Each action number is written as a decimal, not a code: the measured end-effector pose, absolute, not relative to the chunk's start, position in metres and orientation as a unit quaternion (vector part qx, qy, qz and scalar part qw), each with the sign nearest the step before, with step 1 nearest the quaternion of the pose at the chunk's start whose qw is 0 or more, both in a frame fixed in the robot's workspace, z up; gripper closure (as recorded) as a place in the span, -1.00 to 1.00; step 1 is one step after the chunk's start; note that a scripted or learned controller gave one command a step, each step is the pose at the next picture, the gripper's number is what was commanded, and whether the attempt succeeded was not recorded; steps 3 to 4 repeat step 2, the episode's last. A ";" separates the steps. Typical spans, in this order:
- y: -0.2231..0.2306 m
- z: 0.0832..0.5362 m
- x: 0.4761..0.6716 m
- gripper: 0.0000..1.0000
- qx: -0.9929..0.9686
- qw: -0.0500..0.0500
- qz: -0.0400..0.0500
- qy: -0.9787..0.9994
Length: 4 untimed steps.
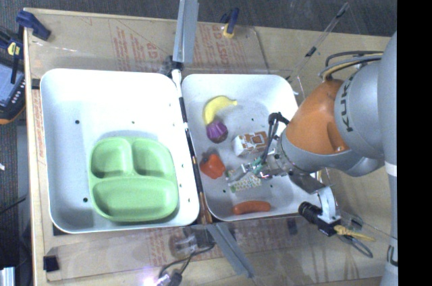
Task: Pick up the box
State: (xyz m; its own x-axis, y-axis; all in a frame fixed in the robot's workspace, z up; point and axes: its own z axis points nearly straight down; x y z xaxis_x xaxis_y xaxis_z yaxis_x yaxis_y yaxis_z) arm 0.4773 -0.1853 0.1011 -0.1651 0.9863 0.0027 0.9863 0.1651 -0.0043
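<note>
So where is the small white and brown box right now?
The small white and brown box lies in the right white bin, right of the purple toy, just left of the gripper.

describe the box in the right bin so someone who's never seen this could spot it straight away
Start at the right white bin, the one the grey and orange arm reaches into. Near its middle, just left of the arm's wrist, lies the small box. It is white with brown print and has straight edges, unlike the rounded yellow banana, purple fruit and red pieces around it.
</note>
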 end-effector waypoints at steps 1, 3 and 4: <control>-0.108 0.234 0.478 1.00 -0.597 0.000 0.000 -0.802; -0.106 0.271 0.478 1.00 -0.313 -0.002 0.000 -0.950; -0.106 0.271 0.478 1.00 -0.313 -0.002 0.000 -0.950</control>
